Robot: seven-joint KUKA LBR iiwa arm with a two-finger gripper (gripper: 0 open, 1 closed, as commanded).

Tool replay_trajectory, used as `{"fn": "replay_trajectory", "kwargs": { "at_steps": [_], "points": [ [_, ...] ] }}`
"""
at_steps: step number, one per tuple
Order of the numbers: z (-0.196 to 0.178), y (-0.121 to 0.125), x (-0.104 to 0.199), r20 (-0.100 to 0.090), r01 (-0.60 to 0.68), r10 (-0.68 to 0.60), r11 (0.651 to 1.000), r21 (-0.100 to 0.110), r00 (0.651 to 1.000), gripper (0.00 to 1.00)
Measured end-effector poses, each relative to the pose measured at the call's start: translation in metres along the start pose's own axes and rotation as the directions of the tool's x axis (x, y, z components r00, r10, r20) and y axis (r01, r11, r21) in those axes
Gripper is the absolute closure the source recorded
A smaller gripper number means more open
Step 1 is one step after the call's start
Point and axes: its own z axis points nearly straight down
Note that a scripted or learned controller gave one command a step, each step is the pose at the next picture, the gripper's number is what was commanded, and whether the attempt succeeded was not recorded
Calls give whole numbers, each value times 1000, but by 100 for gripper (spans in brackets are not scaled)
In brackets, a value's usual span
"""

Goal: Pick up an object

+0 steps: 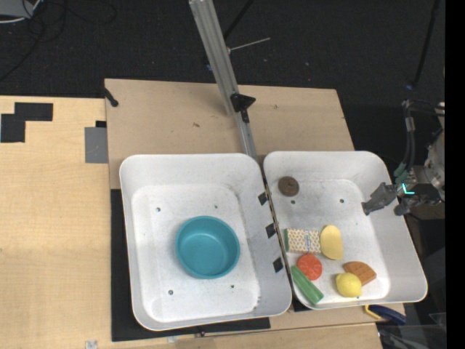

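The right bin (341, 167) holds several small items: a brown round piece (288, 187), a checkered block (302, 240), a pale yellow fruit (332, 242), a red ball-like item (310, 266), a green stick (307, 285), a yellow lemon (349, 285) and an orange-brown piece (360, 271). My gripper (389, 203) hangs over the right rim of that bin, well right of the brown piece and above the yellow fruit. Its two dark fingers stand apart, open, with nothing between them.
A teal bowl (208, 247) sits in the left bin (145, 187). A slanted metal rail (218, 57) runs down to the gap between the bins. A blue and yellow item (385, 313) lies outside the right bin's front corner.
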Motion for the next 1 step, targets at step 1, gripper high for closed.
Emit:
{"fn": "replay_trajectory", "kwargs": {
  "at_steps": [1],
  "points": [
    [0,0,0,0,0,0,1000,0,1000,0]
  ]
}}
